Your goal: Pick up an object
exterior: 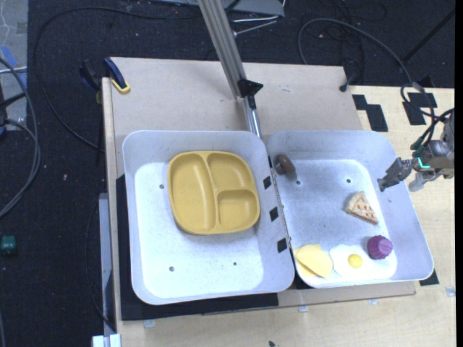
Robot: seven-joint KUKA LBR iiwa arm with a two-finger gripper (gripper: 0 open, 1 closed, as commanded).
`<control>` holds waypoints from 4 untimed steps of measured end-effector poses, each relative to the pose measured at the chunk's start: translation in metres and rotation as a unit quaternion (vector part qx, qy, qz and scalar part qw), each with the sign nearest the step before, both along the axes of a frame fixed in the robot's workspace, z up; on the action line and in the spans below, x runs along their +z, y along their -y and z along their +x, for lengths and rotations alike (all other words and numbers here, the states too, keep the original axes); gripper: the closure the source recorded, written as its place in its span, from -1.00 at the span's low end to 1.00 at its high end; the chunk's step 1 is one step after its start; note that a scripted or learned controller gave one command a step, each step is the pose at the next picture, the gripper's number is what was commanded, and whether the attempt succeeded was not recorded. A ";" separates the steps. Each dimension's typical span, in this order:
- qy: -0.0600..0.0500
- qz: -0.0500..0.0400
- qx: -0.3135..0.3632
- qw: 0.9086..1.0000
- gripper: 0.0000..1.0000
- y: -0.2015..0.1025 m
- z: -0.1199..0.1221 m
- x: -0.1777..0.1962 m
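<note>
Two white bins sit on a wooden bench [181, 92]; the gripper [405, 176], fingers spread and holding nothing, hovers at the right bin's [325, 194] outer rim.

I see a light wood desk [181, 96] on a dark floor [58, 42] strewn with black cables [51, 92]. A grey metal pole [221, 35] slants in from the top, and black tape marks [372, 114] sit on the desk's right side.
</note>
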State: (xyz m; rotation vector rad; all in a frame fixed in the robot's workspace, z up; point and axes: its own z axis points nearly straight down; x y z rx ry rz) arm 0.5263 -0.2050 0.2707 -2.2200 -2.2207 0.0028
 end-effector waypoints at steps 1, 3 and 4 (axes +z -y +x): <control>0.001 0.000 0.000 1.000 -1.00 0.000 0.001 0.001; -0.001 0.001 0.000 1.000 -1.00 0.000 0.001 -0.106; 0.000 0.000 -0.001 1.000 -1.00 0.005 0.000 -0.151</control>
